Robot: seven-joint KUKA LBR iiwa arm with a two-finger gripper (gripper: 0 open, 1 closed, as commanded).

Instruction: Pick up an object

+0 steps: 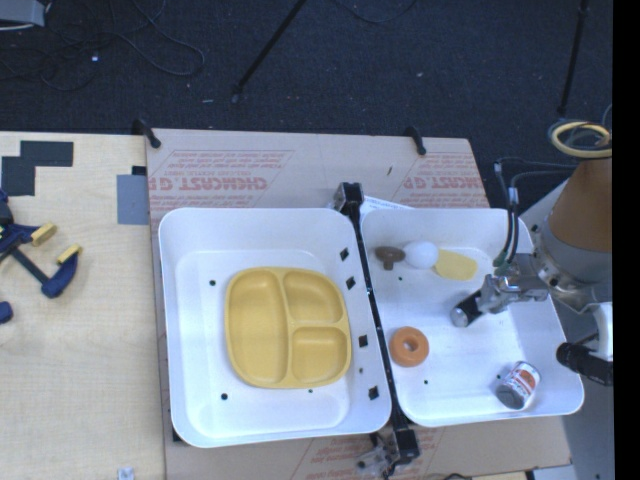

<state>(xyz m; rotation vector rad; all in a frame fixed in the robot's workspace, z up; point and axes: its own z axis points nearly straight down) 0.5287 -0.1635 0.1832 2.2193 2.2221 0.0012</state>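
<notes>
While over the right bin (560, 388), end effector (464, 314) hangs unladen.

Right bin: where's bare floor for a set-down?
Bare patch in the right bin between the orange ring and the can. Crowded along the top: brown piece, white ball, yellow block, gripper just below.

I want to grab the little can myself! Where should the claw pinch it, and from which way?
Probably best from straight above, pinching the can across its round sides, near the middle. It lies tipped on its side in the right bin, near the front corner, so its curved body faces up. The claw sits further back, by the donut, so it has room to come over.
</notes>
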